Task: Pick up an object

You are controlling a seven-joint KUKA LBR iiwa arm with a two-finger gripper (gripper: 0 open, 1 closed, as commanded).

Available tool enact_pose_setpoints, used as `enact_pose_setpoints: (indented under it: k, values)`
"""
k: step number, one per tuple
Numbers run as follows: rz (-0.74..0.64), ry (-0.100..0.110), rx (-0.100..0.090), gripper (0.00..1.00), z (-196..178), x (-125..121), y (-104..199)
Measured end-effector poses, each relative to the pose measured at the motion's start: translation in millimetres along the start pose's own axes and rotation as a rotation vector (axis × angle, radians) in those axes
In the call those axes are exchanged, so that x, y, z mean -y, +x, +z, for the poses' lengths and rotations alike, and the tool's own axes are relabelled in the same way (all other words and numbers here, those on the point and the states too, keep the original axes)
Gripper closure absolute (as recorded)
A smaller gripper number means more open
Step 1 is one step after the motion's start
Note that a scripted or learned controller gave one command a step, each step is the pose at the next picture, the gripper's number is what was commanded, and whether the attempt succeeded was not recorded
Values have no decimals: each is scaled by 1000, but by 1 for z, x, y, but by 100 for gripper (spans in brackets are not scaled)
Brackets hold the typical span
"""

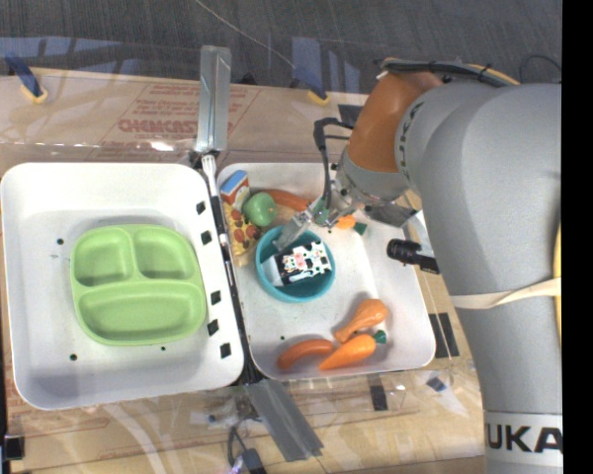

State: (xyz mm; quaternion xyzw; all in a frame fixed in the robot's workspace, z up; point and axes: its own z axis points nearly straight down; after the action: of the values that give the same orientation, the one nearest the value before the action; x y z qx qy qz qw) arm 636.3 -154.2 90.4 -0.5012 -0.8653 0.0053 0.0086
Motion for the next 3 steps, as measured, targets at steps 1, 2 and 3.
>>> enact_pose_setpoints:
  k: [1,2,3]
  values:
    - [375,-17,17,0,-7,-17,5]
    - [369,-20,26,100,-26,-17,1]
    - [812,-30,10,100,-108,-62,68]
